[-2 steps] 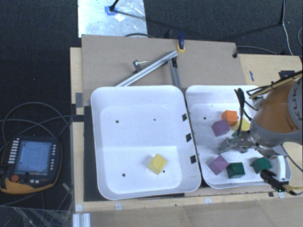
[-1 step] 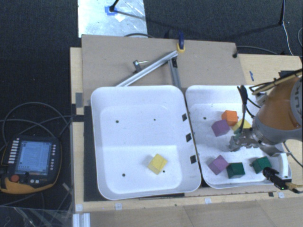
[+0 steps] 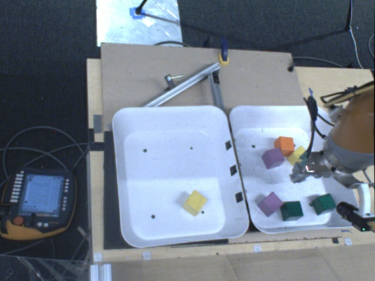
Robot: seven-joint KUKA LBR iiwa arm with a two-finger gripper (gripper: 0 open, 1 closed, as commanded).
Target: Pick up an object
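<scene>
The yellow block [image 3: 297,154] nearest the pincer [image 3: 306,171] sits in the right bin [image 3: 246,122], touching the orange block [image 3: 285,144] and just beside a purple block [image 3: 272,157], and you are at the approach step with nothing lifted yet. You cannot tell from this slant whether the pincer is spread or pressed together. Your next move, by my reading, calls for lining up over one block and descending without nudging its neighbours.

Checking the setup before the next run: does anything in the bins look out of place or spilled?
Nothing stands out. One yellow block lies alone in the left bin; the others sit clustered inside the right bin near the gripper. None has spilled over a rim.
</scene>
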